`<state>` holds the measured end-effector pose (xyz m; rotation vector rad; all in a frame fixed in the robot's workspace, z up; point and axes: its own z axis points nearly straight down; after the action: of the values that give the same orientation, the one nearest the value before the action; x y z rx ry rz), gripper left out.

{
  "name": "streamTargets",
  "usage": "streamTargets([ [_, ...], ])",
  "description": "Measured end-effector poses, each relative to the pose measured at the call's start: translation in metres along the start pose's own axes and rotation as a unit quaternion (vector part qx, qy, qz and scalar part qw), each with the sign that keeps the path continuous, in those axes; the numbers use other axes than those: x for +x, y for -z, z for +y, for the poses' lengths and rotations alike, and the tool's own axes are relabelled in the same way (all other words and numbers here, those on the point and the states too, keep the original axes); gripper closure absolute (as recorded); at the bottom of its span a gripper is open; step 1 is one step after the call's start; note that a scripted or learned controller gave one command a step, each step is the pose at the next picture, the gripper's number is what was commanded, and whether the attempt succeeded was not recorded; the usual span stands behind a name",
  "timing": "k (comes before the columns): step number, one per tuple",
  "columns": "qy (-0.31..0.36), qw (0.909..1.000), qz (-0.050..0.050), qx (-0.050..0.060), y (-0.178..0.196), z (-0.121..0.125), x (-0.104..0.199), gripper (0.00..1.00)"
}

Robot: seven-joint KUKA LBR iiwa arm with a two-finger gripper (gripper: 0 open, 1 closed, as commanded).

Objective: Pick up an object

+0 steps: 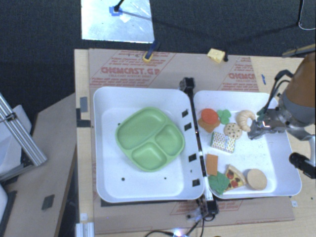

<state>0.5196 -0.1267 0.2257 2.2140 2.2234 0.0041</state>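
- Croissant (245, 117), a pale toy pastry, is lying in the right bin (284, 154) near its back edge, just beside the gripper (256, 131) on the gripper's left.
- Gripper is hanging low over the bin floor, right of the cookie (232, 130); fingers are too dark and blurred together here, so I cannot tell whether they are spread or closed. Nothing is showing between them.
- Croissant is looking like light moulded plastic or foam: probably stiff enough, not fragile, though the curved, smooth back could be slipping out of a pinch.
- Best hold, as I judge it: across the thick middle, fingers straddling the narrow width, not the tapered tips.
- Neighbours are crowding it: cookie touching or nearly so below, green leafy piece (224, 115) and red-orange tomato (209, 117) to the left.
- Green divided plate (149, 138) is sitting in the left bin (106, 181), well apart.
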Motion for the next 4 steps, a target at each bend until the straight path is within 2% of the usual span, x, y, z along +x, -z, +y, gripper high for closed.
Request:
streamTargets([
  [2, 0.002, 1.0, 0.001, 0.001, -0.014, 0.078, 0.065, 1.0],
  [3, 0.002, 1.0, 0.001, -0.001, 0.005, 0.125, 0.102, 1.0],
  [4, 0.0, 1.0, 0.0, 0.001, 0.002, 0.123, 0.105, 1.0],
])
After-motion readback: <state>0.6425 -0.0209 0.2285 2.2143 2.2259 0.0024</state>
